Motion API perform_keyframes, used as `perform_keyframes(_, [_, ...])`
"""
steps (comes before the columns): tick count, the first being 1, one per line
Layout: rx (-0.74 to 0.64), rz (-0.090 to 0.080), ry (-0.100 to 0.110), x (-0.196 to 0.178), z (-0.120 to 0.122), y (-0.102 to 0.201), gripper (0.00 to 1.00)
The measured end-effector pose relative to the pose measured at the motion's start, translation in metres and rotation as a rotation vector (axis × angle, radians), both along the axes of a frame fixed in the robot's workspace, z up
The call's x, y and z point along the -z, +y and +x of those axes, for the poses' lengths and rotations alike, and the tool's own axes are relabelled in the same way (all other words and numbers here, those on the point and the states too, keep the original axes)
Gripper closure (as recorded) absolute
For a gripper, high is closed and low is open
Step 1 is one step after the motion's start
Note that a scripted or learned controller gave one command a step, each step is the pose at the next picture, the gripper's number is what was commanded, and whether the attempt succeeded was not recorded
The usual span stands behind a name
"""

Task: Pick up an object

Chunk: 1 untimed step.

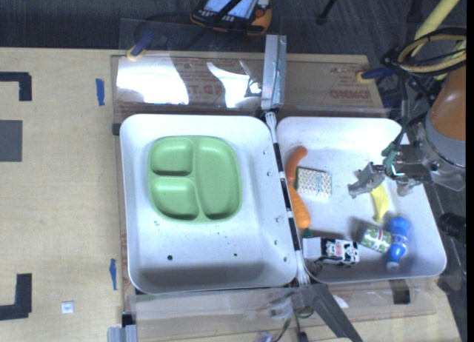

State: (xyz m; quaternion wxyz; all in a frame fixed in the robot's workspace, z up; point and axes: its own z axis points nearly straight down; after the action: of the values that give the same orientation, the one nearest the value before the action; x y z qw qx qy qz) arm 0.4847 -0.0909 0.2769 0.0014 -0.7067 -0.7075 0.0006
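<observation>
Metal gripper (pixel 368 180) hangs spread and empty over the right bin (pixel 341 127), beside a curved yellow banana (pixel 380 203), near the bin's right edge.

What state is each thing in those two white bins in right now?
Green divided plate: lying flat in the left bin.
Orange carrot: lying along the right bin's left wall.
Patterned packet: flat, beside the carrot.
Yellow piece: lying under the gripper.
Blue toy: lying down.
Green can: on its side.
Black-and-white toy: lying down.
</observation>
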Motion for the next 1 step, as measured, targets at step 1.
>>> perform_keyframes(1, [0.278, -0.003, -0.005, 0.0401, 0.0572, -0.0823, 0.0])
